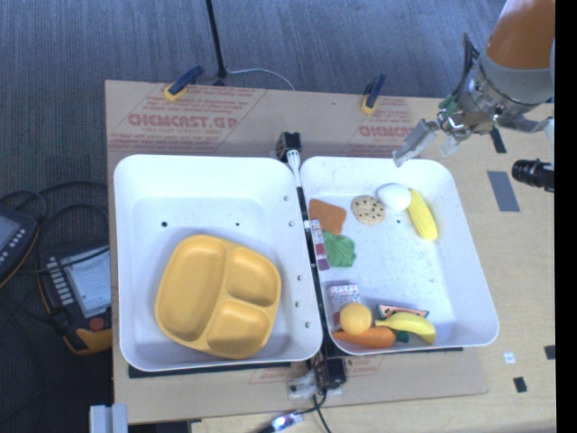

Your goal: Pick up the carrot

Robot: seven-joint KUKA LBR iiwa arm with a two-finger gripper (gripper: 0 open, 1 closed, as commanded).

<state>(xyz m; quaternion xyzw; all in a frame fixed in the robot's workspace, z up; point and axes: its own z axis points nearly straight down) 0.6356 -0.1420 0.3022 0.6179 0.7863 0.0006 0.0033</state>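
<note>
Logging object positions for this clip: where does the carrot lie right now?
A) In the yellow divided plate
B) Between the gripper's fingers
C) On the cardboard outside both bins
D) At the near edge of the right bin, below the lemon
D: the carrot lies along the right bin's near wall, just under the lemon, far from the gripper.

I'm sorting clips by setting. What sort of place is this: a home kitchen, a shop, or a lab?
Most likely a robotics lab bench. Two white bins sit on a board clamped to the table, the food, such as the carrot, looks like plastic toys, and the arm's gripper hangs above the right bin.
</note>
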